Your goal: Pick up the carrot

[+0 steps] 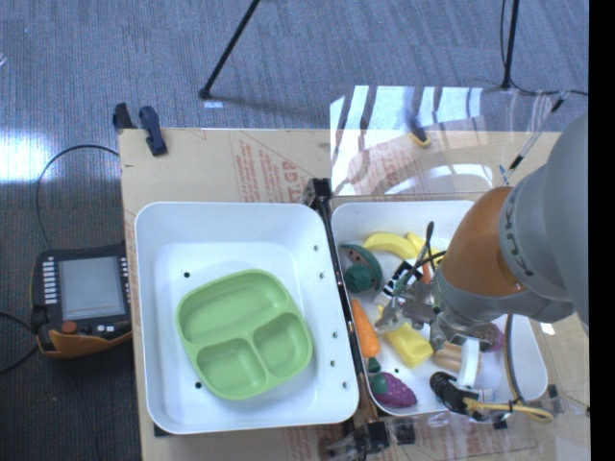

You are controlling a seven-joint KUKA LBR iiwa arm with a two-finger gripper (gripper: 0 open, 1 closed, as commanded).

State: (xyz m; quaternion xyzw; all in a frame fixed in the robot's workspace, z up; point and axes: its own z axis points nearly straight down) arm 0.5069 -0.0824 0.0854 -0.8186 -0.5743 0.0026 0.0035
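Note:
The carrot is a slim orange piece lying along the left wall of the right bin, pointing toward the back. My gripper hangs low over the middle of that bin, just to the right of the carrot and a little apart from it. Nothing shows between it and the carrot. The grey arm with its orange band covers the right half of the bin.
Around the gripper lie a banana, a dark green round piece, a yellow block and a purple fruit. The left bin holds a green divided plate. A teach pendant lies off the bench at left.

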